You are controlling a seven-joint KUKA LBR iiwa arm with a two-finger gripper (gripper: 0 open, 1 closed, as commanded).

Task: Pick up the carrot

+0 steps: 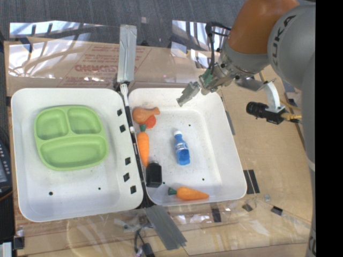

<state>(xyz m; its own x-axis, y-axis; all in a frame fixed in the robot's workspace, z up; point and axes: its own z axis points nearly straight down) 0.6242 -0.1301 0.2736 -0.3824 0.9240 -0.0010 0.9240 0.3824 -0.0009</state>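
The bench carries two shallow white bins side by side. The left bin [21,159] holds a green divided plate [71,136] with three compartments, lying flat in the upper half of the bin.

The right bin [225,159] holds the loose items. Two carrots are present. The first carrot [143,148] lies along the left wall of this bin, its long axis running up and down the view. The second carrot [188,194] lies near the front edge of the bin, roughly crosswise, with its green stub end pointing left. A chicken drumstick toy [146,113] rests at the upper left of the bin, and a red item [150,122] sits against its lower side (its exact shape cannot be resolved). A blue bottle with a white cap [181,148] lies near the middle of the bin floor, cap toward the rear. A small black block [154,174] sits just below the first carrot, near the left wall.

The arm [278,31] enters from the right, with its orange band visible at the top of the view. The gripper [188,95] hovers over the rear portion of the right bin, tilted down and to the left. Its finger spacing cannot be determined from this angle. Nothing is seen between the fingers. The gripper is well apart from both carrots; the first carrot is the nearer of the two.
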